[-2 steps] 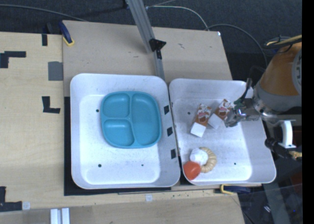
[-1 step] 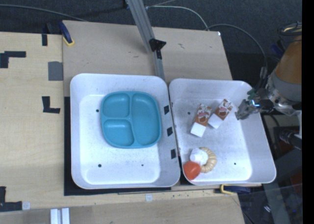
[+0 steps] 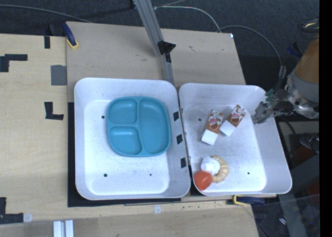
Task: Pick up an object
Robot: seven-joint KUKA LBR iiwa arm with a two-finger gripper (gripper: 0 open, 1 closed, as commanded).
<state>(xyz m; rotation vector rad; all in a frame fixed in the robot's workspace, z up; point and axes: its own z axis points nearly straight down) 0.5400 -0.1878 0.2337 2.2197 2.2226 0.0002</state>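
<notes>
**Arm at right bin's edge, nothing gripped**

Starting nearest, front rim of bench [image 3: 155, 220]: lying along light wood w/ a small yellow clip [image 3: 239, 199] just below right bin's front corner.

Sitting in right bin [image 3: 270, 173], front-left corner: red ball [image 3: 203, 180] touching a white lump [image 3: 210, 165], w/ a tan ring [image 3: 223, 169] curling round the lump's right side. All three bunching together, close to the divider btwn bins.

Lying further back, mid-bin: two small cartons, white w/ red-brown print. Left carton [image 3: 212, 127] and right carton [image 3: 232, 120] resting side by side, tilted, nearly touching, well apart from the ball group.

Resting in left bin [image 3: 88, 179]: teal tray [image 3: 139, 126], three compartments, sitting flat toward the bin's back half, apart from the walls.

Hovering at right bin's right rim, level w/ the cartons: gripper [image 3: 261, 113], dark, reaching in from the right, near right carton but apart from it. Nothing showing btwn fingers; whether apart or together – can't tell, too small and dark. Orange band of arm [image 3: 310, 65] showing behind, at far right.

Running beyond the bins: grey pole [image 3: 148, 15] slanting from top down to the bins' shared back corner, black clamp [image 3: 166, 47] partway. Cables [image 3: 207, 18] trailing over dark floor at the back. Black tape marks [image 3: 52, 111] sitting on the wood at left.
</notes>
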